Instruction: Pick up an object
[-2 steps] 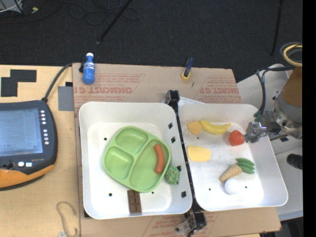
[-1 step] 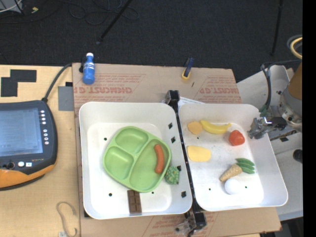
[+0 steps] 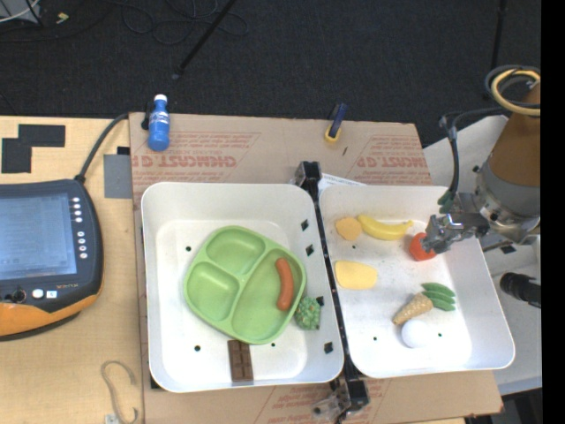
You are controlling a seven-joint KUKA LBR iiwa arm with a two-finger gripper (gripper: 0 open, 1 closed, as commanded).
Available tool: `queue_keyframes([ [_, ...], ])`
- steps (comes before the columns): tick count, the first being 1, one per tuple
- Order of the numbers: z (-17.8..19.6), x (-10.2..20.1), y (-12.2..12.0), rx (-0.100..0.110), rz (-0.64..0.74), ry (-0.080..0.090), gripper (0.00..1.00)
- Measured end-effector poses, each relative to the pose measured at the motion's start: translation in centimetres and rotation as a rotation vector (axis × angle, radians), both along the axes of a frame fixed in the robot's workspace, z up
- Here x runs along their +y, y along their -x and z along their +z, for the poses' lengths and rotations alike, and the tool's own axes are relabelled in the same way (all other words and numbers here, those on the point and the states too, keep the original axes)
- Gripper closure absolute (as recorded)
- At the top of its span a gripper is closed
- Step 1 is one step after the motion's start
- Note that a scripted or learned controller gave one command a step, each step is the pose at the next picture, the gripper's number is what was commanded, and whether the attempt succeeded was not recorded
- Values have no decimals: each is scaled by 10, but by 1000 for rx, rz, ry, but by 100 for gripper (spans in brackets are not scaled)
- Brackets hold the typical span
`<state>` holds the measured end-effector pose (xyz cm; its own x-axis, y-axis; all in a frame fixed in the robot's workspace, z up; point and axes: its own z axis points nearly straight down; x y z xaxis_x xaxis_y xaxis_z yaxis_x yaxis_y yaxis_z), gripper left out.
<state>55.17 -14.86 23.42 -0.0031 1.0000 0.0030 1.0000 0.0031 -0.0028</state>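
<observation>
My gripper [image 3: 441,234] hangs low over the right bin [image 3: 494,325], close to its right wall. A small red object [image 3: 421,247] lies right at its tip, on the left side; whether it is gripped is unclear. In the same bin lie a yellow banana [image 3: 386,228], an orange piece [image 3: 349,229], a pale yellow lump [image 3: 355,275], a tan cone [image 3: 412,308], green pods [image 3: 439,295] and a white egg [image 3: 413,333].
The left bin [image 3: 168,343] holds a green divided plate [image 3: 229,276] with a red sausage [image 3: 284,283], a broccoli floret [image 3: 308,313] and a brown bar [image 3: 240,361]. A control pendant [image 3: 40,241] lies at far left. A blue bottle [image 3: 159,124] stands behind the bins.
</observation>
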Motion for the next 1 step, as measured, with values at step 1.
queue_keyframes([
  [1,5,59,-4,0,3,-1,100],
])
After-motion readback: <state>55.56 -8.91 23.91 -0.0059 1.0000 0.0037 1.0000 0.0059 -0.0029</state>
